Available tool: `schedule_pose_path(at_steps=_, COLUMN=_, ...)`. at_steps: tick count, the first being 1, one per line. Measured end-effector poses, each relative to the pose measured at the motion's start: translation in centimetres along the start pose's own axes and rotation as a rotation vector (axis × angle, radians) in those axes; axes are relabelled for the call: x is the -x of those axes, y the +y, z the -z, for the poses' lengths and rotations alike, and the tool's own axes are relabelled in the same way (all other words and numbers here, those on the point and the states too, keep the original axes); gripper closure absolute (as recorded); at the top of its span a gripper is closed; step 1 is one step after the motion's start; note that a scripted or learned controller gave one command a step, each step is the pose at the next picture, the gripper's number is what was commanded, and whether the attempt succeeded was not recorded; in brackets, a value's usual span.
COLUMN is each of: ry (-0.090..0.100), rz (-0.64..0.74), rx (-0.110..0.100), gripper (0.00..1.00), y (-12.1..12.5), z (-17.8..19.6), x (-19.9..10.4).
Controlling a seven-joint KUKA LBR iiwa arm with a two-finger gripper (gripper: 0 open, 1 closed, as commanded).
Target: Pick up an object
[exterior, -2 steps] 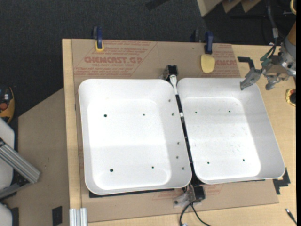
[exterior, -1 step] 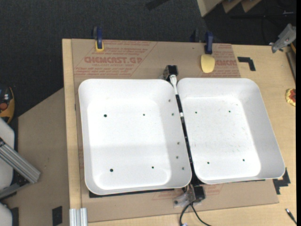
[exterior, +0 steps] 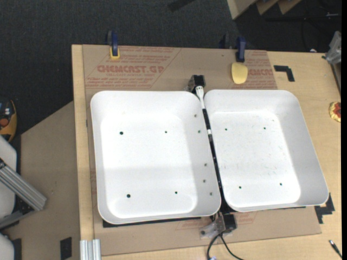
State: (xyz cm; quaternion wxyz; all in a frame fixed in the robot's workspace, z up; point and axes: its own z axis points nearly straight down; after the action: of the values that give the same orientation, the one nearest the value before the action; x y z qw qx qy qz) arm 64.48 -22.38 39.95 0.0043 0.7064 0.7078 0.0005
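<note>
Camera view: the state of the end effector cannot be told from this frame, and no item can be confirmed as held or touched. Two shallow white bins sit side by side on the desk (exterior: pixel 50 161), their inner rims touching along a black strip (exterior: pixel 209 137) that runs from a black clip (exterior: pixel 197 82) at the upper middle to a black fitting and cable (exterior: pixel 223 233) at the lower middle. The left bin (exterior: pixel 146 164) and the right bin (exterior: pixel 260 164) are smooth, matte plastic with rounded corners and raised lips; each floor carries four small dark dots. Under the bins lies a brown board (exterior: pixel 173 58) with faded red lettering, fixed at its upper edge by two blue clamps (exterior: pixel 113 39). A pale yellow, rounded piece (exterior: pixel 239 73) lies on the board just above the right bin, below the right-hand clamp. A small orange-red item (exterior: pixel 335 110) sits at the right edge of the frame, too cut off to identify. Which of these is the task's object cannot be told. Dark, coarse carpet (exterior: pixel 54 15) fills the upper left.
</note>
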Motion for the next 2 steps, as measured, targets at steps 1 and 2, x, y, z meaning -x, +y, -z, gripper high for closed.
schedule_pose_path(at_steps=1, ry=0.009, rz=0.005, rx=-0.013, gripper=1.00, y=1.2, z=-8.2, x=-7.0)
schedule_pose_path(at_steps=2, ry=0.010, rz=0.007, rx=-0.015, gripper=1.00, y=0.9, z=-14.5, x=-16.6)
